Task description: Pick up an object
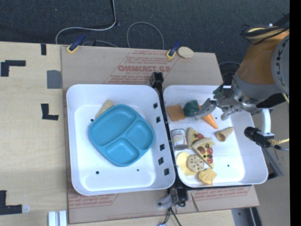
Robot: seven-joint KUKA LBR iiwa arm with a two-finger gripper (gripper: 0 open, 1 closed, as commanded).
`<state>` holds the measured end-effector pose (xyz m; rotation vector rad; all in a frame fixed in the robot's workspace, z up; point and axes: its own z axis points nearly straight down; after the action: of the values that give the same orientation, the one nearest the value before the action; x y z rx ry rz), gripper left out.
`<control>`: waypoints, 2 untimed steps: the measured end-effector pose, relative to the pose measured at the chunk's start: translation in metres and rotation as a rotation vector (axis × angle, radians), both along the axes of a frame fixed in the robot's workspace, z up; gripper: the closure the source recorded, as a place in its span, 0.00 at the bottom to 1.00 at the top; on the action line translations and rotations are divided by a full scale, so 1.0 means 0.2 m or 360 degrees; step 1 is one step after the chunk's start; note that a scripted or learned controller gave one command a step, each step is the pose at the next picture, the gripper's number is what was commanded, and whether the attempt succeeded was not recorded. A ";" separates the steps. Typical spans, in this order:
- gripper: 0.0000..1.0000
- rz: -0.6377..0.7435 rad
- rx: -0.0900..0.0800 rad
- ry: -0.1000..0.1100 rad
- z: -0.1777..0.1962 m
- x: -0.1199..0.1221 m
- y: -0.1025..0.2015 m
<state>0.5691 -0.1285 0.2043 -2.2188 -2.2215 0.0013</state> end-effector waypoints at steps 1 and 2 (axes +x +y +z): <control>0.00 0.0000 -0.0003 -0.0009 -0.54 0.29 -0.06; 0.00 0.0004 -0.0003 -0.0007 -0.59 0.41 0.11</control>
<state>0.6511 -0.1058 0.0856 -2.2192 -2.2276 -0.0015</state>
